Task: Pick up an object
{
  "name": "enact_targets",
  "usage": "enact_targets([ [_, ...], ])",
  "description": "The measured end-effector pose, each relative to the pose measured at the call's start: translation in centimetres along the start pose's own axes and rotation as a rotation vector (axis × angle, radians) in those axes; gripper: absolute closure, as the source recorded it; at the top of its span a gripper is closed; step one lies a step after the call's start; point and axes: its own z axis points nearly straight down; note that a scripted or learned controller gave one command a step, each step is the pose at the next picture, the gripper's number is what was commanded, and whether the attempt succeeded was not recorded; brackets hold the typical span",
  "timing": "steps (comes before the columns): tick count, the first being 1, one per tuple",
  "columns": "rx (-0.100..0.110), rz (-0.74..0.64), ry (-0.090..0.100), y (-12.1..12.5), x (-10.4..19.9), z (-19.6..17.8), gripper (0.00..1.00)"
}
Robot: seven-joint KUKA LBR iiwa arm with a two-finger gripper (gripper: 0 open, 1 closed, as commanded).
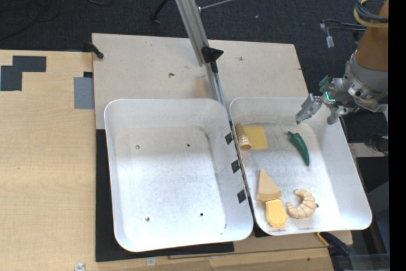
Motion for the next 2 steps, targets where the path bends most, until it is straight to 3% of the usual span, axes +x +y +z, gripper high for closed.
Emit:
enact_targets([
  [1, -0.004, -0.002, -0.001, 0.1, 0.0, -0.3, 0.0],
  [2, 0.002, 0.001, 0.0, 0.3, 0.1, 6.2, 0.0],
])
